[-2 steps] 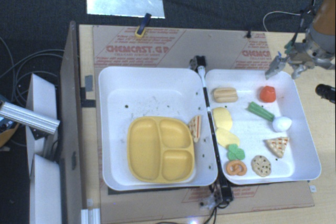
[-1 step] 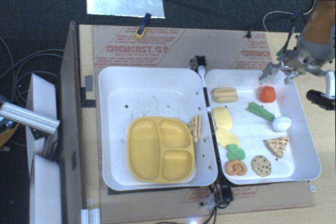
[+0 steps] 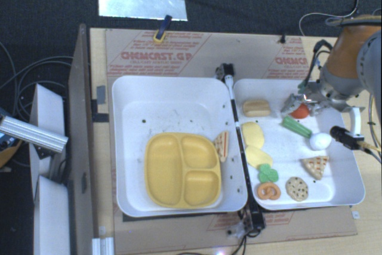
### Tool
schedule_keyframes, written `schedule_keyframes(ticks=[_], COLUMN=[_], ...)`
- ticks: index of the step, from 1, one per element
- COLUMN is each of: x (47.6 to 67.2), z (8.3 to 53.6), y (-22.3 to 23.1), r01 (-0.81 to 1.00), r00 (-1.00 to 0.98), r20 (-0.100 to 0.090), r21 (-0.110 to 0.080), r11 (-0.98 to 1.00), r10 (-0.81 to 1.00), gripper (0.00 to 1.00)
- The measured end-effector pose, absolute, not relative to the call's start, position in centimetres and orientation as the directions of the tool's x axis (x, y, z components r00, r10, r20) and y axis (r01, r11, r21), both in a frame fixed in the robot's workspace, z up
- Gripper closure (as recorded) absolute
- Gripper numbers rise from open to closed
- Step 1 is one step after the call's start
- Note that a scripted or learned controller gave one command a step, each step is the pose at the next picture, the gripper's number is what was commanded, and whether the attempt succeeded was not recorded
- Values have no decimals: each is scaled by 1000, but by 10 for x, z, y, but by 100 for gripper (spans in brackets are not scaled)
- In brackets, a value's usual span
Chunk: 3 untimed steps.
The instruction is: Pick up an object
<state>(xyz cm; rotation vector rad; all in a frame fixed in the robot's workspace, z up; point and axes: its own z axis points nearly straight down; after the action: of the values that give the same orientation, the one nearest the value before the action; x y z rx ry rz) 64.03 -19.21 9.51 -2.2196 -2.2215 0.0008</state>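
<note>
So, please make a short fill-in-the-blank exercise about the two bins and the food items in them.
1. The yellow divided tray lies in the ____ bin.
2. The yellow divided tray has ____ compartments.
3. In the right bin, the cookie lies beside the orange ____.
4. The tool is over the ____ bin, near the green stick.

Missing words: left; three; pretzel; right

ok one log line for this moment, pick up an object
tool over right bin, upper part | at red item beside green stick | grasp unconfirmed | yellow tray in left bin
</note>
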Motion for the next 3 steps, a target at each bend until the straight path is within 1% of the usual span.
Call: schedule_keyframes(ticks=[1, 2, 3], x=[639, 648, 657], z=[107, 81, 85], y=[-192, -171, -167], r01=[1000, 999, 1000], r00=[-3, 0, -2], r20=[5, 1, -1], r21=[-13, -42, 2], r11=[3, 0, 2], r10=[1000, 1000, 1000], gripper=[100, 100, 0])
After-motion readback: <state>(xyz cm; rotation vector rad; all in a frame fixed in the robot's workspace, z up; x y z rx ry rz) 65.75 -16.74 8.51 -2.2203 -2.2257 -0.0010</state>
